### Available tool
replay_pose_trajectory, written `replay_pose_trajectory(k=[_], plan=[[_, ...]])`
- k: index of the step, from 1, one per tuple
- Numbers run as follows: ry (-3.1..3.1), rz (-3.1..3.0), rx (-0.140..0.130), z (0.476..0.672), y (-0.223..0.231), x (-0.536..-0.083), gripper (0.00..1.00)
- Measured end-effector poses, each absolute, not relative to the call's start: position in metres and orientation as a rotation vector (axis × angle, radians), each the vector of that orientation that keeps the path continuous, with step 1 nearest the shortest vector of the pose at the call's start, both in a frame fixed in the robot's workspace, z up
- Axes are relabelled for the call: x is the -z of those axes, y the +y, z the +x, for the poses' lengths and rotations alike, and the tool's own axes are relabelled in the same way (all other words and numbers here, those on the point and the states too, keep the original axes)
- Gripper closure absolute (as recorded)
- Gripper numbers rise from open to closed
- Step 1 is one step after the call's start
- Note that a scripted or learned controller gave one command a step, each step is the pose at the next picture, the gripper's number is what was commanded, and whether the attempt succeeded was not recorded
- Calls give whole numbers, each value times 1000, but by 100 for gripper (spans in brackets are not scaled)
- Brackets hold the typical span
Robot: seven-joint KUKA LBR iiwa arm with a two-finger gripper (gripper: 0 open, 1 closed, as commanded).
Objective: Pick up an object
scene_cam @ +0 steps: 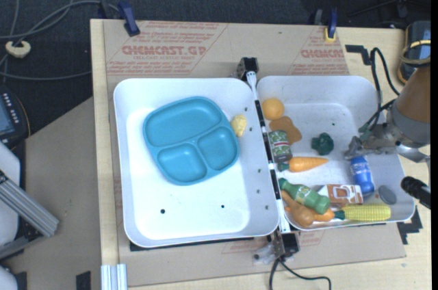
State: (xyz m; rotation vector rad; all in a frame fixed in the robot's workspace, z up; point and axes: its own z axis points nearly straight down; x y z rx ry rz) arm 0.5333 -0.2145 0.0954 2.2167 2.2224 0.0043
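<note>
The right bin (311, 87) holds several toy foods. An orange (273, 108) and a brown piece (285, 126) lie by its left wall, with a green can (279, 145) and a carrot (308, 163) below them. A dark green lump (322, 142) sits mid-bin. Along the front wall lie a green bottle (309, 197), a small carton (344, 194) and a corn cob (367, 214). My gripper (364, 143) reaches in from the right and hovers just above the top end of a blue bottle (361, 175). I see nothing held in it.
The left bin (137, 200) holds a blue divided plate (191, 140) and a small yellow piece (239, 124) by its right wall. A grey disc (387, 195) lies near the right bin's front right corner. Cables run along the bench's right side.
</note>
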Motion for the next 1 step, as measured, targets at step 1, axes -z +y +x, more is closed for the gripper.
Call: replay_pose_trajectory(k=[1], plan=[[2227,2209,-9,591,-158,-118,100]])
